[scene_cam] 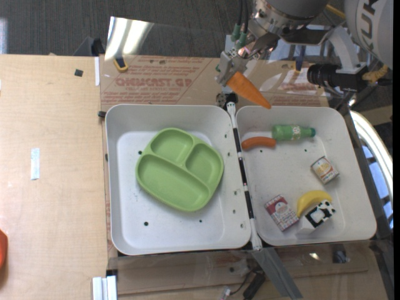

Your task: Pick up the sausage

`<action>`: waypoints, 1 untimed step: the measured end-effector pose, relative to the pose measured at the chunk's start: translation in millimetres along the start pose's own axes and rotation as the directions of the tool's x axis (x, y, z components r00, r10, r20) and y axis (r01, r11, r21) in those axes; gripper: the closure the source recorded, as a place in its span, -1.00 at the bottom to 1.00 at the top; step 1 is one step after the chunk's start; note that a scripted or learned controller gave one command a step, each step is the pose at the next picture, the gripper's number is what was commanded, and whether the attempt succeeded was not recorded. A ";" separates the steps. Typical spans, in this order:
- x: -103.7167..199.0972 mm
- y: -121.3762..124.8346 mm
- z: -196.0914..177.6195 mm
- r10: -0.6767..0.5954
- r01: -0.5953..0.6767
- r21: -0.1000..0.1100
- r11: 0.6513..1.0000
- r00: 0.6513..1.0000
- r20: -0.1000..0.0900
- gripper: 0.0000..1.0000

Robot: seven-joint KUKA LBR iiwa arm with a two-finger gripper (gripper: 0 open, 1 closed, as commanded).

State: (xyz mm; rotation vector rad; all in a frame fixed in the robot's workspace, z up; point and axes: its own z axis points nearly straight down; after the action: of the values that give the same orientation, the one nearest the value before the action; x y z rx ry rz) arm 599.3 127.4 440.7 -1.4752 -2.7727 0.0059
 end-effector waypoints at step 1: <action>-33.9 4.8 -0.1 -0.332 0.332 -0.004 0.943 0.943 0.003 1.00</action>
State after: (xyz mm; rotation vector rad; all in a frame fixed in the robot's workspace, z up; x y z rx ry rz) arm 622.1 102.0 440.8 -0.9876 -2.9851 0.0012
